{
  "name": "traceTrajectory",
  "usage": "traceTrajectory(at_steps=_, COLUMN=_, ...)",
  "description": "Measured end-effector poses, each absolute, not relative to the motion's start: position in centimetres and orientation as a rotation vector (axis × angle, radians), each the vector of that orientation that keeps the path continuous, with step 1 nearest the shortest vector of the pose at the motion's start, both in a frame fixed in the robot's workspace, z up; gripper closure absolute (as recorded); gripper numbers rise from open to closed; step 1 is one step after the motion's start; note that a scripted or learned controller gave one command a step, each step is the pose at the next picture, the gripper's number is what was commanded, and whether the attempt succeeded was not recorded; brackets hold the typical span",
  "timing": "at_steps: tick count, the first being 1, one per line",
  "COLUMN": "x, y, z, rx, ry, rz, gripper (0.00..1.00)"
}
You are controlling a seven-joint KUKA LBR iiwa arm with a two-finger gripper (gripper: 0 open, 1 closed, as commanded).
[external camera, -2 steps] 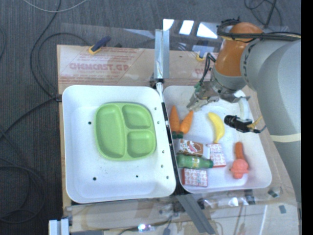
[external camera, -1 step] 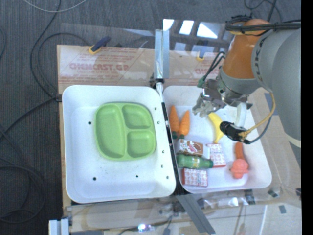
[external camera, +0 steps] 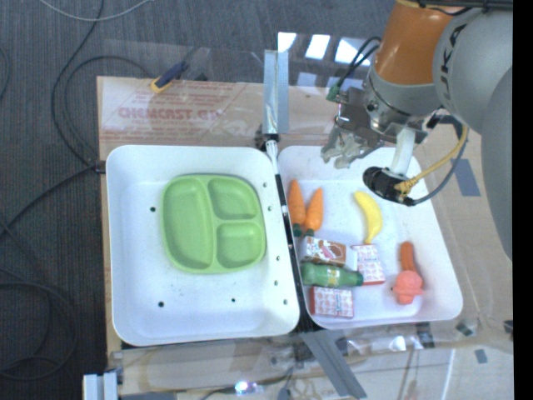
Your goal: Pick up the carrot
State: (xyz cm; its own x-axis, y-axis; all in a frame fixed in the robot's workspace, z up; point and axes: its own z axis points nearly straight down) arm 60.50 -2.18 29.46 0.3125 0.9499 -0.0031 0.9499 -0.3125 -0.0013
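Inspecting the right bin, we find two carrots side by side against its left wall, just beside the divider. Each lies with its long axis running up and down the view, the pair leaning slightly together. The gripper hangs over the bin's far edge, so the carrots lie below and to its left in the picture, near but apart. Nothing is seen between its fingers; whether they stand open or closed we cannot tell. A banana lies to the right of the carrots. We cannot make out the carrots' lower tips against the cartons.
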Motion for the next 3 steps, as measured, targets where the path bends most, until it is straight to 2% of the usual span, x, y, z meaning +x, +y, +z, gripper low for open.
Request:
traceTrajectory(at_steps=1, x=63.9, y=3.7, z=19.0, rx=2.346, ry=2.091, rz=-0.006, gripper=1.0)
traceTrajectory(at_steps=2, x=58.1, y=-5.1, z=18.3, rx=2.027, ry=2.401, rz=-0.003, gripper=1.0)
traceTrajectory(at_steps=3, x=60.4, y=-3.2, z=18.3, rx=1.766, ry=2.6, rz=-0.001, gripper=1.0)
